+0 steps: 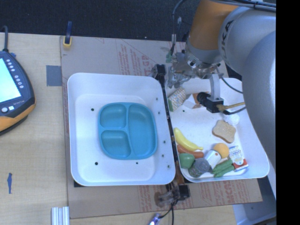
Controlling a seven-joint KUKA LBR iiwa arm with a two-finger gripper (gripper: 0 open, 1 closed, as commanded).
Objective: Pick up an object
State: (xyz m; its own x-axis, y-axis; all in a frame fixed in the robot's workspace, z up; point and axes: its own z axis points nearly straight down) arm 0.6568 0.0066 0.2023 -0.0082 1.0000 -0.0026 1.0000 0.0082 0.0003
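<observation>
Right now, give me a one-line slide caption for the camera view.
KUKA arm's gripper hovers over the right bin's toy food, near the banana; blue divided plate sits in the left bin.

Divided plate (127, 130) in left bin (84, 86); banana (186, 141) in right bin (255, 170).

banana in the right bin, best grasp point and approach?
Grip the banana at mid-length, fingers closing across its narrow width, coming straight down from above. It lies flat and slanted, running from the upper left near the bin divider down toward the orange. Its lower end crowds the carrot and green pepper, so the middle probably offers the most finger room.
</observation>
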